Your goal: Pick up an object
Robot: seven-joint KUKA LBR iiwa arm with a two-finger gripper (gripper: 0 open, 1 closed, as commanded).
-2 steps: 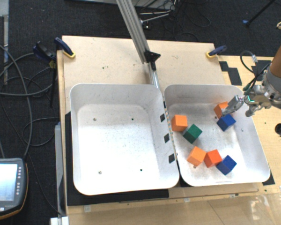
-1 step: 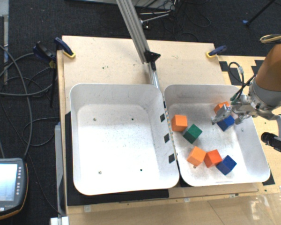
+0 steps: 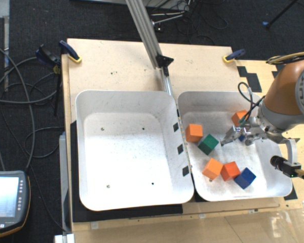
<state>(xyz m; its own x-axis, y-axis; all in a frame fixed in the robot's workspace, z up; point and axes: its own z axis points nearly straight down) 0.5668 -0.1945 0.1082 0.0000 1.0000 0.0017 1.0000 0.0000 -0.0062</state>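
Green block [image 3: 208, 144] just left of the claw [image 3: 233, 136], apart.

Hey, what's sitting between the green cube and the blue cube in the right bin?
In the camera view, two cubes lie between the green cube and the blue cube: a red-orange cube and, touching its left side, an orange cube.

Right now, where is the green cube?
The green cube lies in the right bin, near its left-centre, just below and right of an orange cube and left of the end effector.
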